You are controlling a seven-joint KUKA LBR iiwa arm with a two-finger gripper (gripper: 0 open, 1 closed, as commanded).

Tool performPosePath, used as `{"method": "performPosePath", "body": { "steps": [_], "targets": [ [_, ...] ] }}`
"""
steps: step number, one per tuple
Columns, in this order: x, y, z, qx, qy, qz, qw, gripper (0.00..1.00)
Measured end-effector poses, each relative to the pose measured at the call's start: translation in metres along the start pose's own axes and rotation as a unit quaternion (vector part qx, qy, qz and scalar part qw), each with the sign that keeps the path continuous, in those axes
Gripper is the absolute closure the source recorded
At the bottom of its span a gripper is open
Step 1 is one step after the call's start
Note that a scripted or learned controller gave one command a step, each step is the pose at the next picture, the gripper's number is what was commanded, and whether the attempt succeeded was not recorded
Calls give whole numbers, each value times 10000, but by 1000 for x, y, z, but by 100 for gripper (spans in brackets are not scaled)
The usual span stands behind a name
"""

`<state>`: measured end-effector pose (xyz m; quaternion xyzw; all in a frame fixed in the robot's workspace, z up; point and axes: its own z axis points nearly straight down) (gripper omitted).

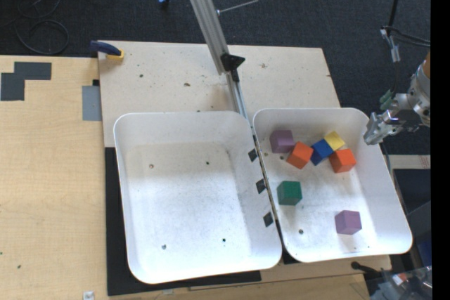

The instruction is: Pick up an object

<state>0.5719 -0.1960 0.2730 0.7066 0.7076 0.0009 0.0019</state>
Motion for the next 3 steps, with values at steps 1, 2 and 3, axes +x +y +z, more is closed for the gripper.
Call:
{"method": "performPosePath", "body": {
  "steps": [1, 2, 3],
  "targets": [
    [53, 2, 18, 38, 22, -17, 10000, 100],
    [99, 3, 31, 40, 21, -12, 10000, 100],
    [150, 7, 44, 42, 21, -11, 10000, 100]
  ]
}}
